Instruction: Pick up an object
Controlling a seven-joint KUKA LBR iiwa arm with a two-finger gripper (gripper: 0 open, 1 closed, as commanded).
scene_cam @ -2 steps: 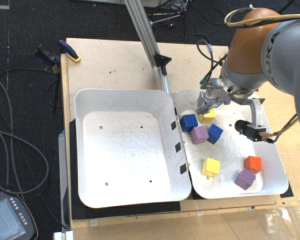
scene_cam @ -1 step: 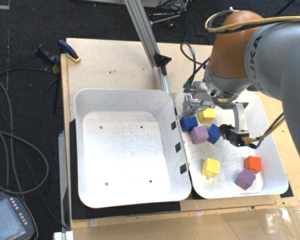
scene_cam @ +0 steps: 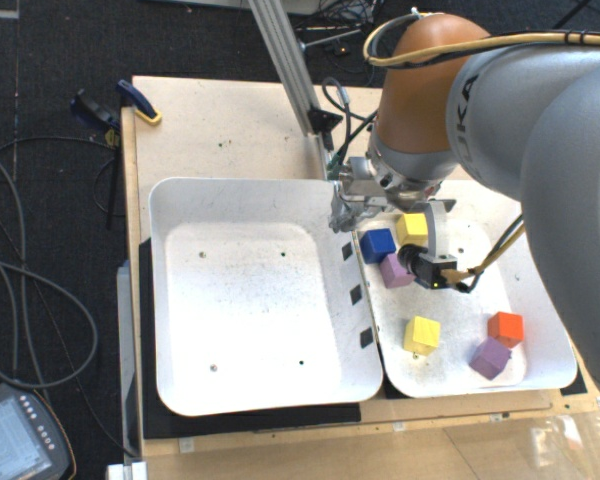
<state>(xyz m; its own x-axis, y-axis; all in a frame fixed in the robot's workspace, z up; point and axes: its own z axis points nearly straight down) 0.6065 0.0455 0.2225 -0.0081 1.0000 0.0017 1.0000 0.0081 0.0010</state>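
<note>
The pale, flat counter (scene_cam: 220, 118) carried the left bin (scene_cam: 240, 298), a shallow white bin with rounded corners and a dusty, speckled floor. The metal claw (scene_cam: 358, 200) stood over the upper left corner of the right bin (scene_cam: 540, 363); whether it was spread or pressed together, I cannot tell. Just beside it lay a smooth blue cube (scene_cam: 378, 244), then the upper purple cube (scene_cam: 395, 271) and the upper yellow cube (scene_cam: 413, 228). Farther right, apart, lay the lower yellow cube (scene_cam: 422, 334), the lower purple cube (scene_cam: 491, 358) and an orange cube (scene_cam: 506, 327).
</note>
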